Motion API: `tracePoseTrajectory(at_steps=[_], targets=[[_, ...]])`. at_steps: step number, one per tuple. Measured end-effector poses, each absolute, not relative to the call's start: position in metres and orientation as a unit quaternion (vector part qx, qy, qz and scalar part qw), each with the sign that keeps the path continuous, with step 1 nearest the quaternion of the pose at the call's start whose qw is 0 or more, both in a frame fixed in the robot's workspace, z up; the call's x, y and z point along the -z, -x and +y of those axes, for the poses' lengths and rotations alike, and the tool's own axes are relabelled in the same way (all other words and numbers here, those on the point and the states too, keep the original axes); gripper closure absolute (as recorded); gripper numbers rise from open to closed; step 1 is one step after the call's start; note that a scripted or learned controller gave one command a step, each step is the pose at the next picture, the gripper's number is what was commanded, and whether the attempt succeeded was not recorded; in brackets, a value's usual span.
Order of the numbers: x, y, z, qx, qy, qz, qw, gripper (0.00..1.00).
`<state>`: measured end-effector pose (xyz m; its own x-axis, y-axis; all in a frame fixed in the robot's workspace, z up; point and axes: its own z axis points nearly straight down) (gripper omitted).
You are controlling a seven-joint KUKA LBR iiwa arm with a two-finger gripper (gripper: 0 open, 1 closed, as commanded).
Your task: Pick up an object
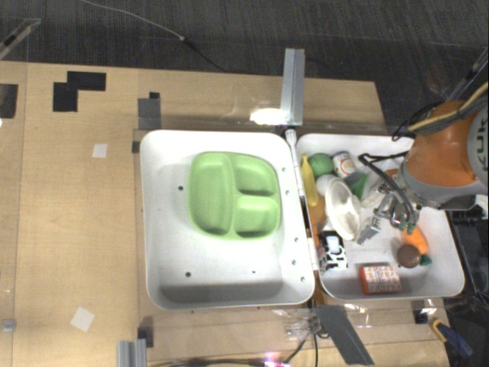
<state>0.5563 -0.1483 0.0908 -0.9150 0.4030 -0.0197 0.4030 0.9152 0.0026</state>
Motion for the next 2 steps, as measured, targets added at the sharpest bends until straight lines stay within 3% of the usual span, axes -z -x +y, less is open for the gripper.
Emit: tracePoseTrajectory(at_steps=[1,2], targets=[[-0.091,-0.513,-0.195,0.0007,-0.252,0.968,0.010,0.00],[-0.092,-0.497,-0.198,-0.0012,-0.274,0.962,0.015,0.00]])
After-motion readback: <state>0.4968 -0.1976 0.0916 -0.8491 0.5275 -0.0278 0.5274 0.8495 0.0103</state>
